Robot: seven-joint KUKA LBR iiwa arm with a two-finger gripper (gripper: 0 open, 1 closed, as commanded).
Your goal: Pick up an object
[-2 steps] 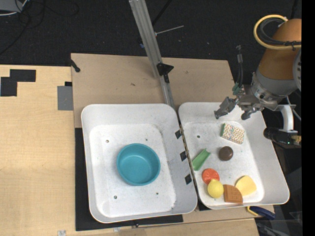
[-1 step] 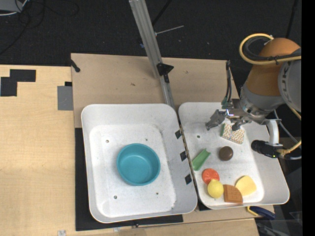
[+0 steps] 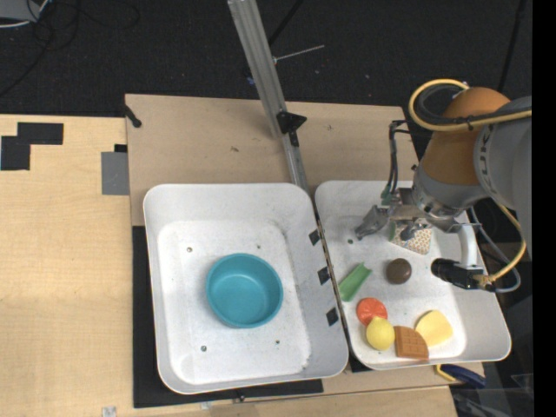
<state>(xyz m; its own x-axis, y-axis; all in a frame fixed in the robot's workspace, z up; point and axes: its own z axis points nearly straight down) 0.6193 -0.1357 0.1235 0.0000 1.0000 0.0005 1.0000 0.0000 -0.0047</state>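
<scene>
Pale wooden desk (image 3: pixel 61 259) carries two white bins; the claw (image 3: pixel 393 221) hangs low in the right bin (image 3: pixel 486 341), jaws spread, holding nothing. A speckled block (image 3: pixel 416 238) lies just beside it, a brown ball (image 3: pixel 399 271) near. Judged mid-descent: next, centre over one object and close.

Left bin (image 3: pixel 174 233) floor left open around teal bowl (image 3: pixel 244 289). Right bin (image 3: pixel 486 341) near end crowded by small objects; far corner partly blocked by arm (image 3: pixel 469 159).
</scene>
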